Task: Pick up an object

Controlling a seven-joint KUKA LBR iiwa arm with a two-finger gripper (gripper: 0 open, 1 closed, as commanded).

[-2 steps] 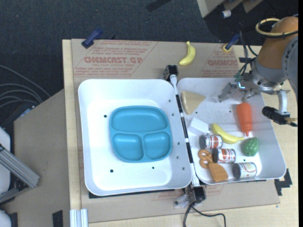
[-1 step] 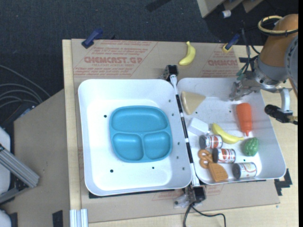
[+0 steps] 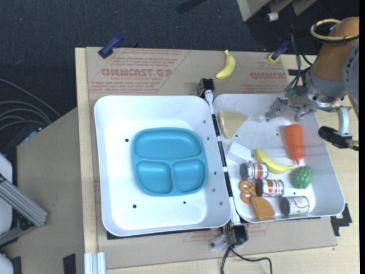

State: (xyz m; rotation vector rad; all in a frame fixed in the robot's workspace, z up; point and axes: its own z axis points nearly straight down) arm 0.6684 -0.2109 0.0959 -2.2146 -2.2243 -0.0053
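The right bin (image 3: 336, 193) holds several objects: an orange carrot (image 3: 293, 141), a yellow banana (image 3: 272, 162), a green broccoli (image 3: 302, 177), a pale cheese wedge (image 3: 231, 121), a white block (image 3: 239, 151), three small cans (image 3: 272, 187), a pretzel (image 3: 247, 190) and a brown cracker (image 3: 263, 209). My gripper (image 3: 288, 110) hovers over the bin's far side, just above the carrot's top end. It is open, with nothing between its fingers.
The left bin (image 3: 108, 153) holds a blue divided plate (image 3: 169, 160). A second banana (image 3: 226, 66) lies on the board behind the bins. Blue clamps (image 3: 110, 46) sit at the board's far edge. The arm (image 3: 333, 50) comes in from the upper right.
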